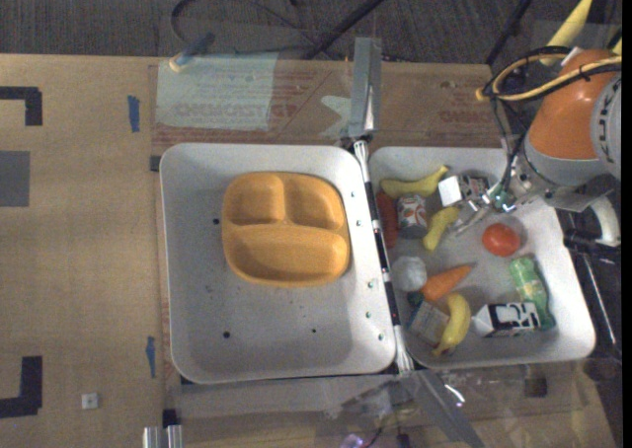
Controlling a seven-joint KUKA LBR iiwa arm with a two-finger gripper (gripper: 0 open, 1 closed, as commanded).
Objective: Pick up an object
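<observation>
Low over the right bin, the claw hangs from the grey arm that reaches in from the right; whether it is apart or together cannot be told, and nothing visibly sits in it; a yellow banana lies just beside its tip, a red tomato just below it; a second banana lies near the bin's top edge, a third near the bottom; an orange carrot lies between them; a green bottle and a black-and-white carton sit at lower right; the left bin holds an orange divided plate; both bins rest on the table.
</observation>
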